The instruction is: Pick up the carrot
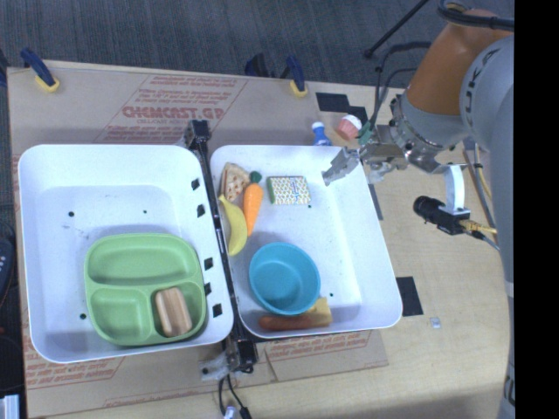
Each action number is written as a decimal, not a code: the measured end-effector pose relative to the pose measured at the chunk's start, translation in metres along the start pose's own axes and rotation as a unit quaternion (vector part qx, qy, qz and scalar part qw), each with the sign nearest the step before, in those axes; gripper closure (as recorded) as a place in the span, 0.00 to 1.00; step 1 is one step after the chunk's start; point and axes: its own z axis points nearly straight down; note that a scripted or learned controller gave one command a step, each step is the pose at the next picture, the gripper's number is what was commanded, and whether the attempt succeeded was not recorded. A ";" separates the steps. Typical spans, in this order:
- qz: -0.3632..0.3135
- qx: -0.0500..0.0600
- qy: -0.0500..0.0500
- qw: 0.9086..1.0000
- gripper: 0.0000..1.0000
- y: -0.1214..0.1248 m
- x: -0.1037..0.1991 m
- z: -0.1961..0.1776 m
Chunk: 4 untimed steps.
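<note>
While the carrot [251, 209] lies in the right bin [367, 260], near that bin's left wall, it points its green top away from the camera and its orange tip toward the blue bowl [284, 278]. Nothing grips it.

Relative to the carrot:
- banana [234, 226] touching it on the left, curved along the bin wall
- cracker-like flat piece [232, 182] just beyond the banana, up-left of the carrot's top
- small patterned sponge block [288, 190] just right of the carrot's top, apart from it
- blue bowl just below-right, upright, near the tip; can't tell if they touch
- hot dog in a bun [295, 320], or something like it, past the bowl at the bin's near wall
- left bin [52, 182] well to the left, holding a green divided plate [140, 282] with a bread roll [172, 312] in its lower right compartment
- end effector [336, 171] well to the right and slightly farther back, at the right bin's far right corner, above the rim. Can't tell whether its fingers are spread or pressed together; nothing seen between them.
- arm's orange band [450, 64] farther right still, over the table [454, 339]
- small blue and red objects [336, 130] sit on the cardboard sheet [157, 107] just behind the right bin, too small to identify.
</note>
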 end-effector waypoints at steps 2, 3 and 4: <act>0.047 0.000 -0.002 0.999 0.00 0.017 0.106 0.150; 0.043 0.003 -0.002 0.999 1.00 0.016 0.107 0.140; -0.035 -0.001 0.001 0.999 1.00 -0.038 0.172 0.047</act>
